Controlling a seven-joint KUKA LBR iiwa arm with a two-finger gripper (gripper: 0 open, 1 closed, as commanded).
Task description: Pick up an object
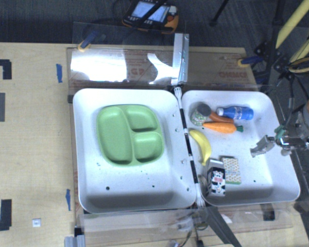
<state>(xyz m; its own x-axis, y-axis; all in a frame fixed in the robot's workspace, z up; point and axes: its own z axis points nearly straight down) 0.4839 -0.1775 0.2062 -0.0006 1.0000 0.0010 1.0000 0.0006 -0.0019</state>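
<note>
The right bin (pixel 268 184) holds several objects. A yellow banana (pixel 202 145) lies by its left wall. An orange carrot (pixel 221 127) lies beside a blue bottle (pixel 236 112) and a round grey-green item (pixel 200 114) at the back. A patterned small box (pixel 231 170) and a black-and-white cow-print item (pixel 217 181) sit near the front. My gripper (pixel 259 148) hangs over the right part of this bin, right of the box and in front of the bottle, with nothing visibly in it.
The left bin (pixel 87 179) holds a green divided plate (pixel 130 134). A clear panel and a metal post (pixel 180 58) stand behind the bins. Cables and stands crowd the right edge beyond the bench.
</note>
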